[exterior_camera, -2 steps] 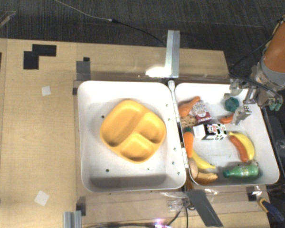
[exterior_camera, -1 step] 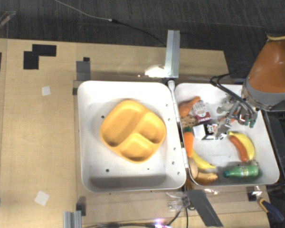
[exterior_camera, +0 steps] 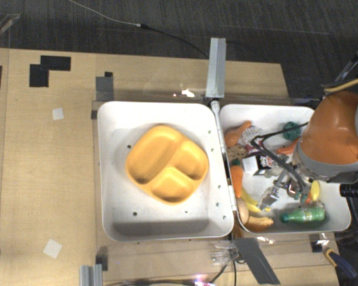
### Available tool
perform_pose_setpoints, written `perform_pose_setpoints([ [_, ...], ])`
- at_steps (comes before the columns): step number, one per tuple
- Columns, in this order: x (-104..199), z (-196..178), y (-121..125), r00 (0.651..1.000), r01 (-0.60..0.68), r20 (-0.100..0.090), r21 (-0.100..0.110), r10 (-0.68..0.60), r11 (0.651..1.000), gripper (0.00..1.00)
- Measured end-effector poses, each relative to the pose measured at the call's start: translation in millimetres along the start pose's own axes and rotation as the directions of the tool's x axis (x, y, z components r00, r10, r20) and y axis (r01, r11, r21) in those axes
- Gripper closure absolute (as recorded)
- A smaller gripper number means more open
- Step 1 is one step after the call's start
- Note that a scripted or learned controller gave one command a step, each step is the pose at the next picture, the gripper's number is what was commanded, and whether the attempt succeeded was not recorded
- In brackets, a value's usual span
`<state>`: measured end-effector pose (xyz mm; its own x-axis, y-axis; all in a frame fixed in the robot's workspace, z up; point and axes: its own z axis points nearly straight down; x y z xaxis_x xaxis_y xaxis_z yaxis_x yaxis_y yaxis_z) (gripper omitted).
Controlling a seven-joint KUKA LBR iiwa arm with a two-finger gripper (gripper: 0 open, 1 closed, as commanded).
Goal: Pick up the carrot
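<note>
The carrot (exterior_camera: 236, 182), a bright orange stick, lies along the left wall of the right bin (exterior_camera: 343, 218), roughly at mid-height. My gripper (exterior_camera: 268, 199) hangs low over the bin's lower middle, to the right of the carrot and a short gap away from it. It points down-left toward a yellow banana-like piece (exterior_camera: 249, 208). The orange band and grey wrist of the arm (exterior_camera: 334, 139) cover the bin's right part. Nothing can be seen held in the gripper.
A green bottle (exterior_camera: 302, 215) lies at the right bin's lower edge, a tan bread-like item (exterior_camera: 259, 223) beside it. An orange-brown item (exterior_camera: 236, 133) and small clutter sit at the upper left. The left bin (exterior_camera: 113, 130) holds a yellow divided plate (exterior_camera: 167, 162).
</note>
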<state>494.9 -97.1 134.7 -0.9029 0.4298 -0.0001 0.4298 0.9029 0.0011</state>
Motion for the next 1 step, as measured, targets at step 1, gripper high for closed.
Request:
perform_pose_setpoints([
  [1, -28.9, -107.3, -47.5, 0.960, -0.281, 0.012, -0.005, 0.281, 0.960, 0.00],
])
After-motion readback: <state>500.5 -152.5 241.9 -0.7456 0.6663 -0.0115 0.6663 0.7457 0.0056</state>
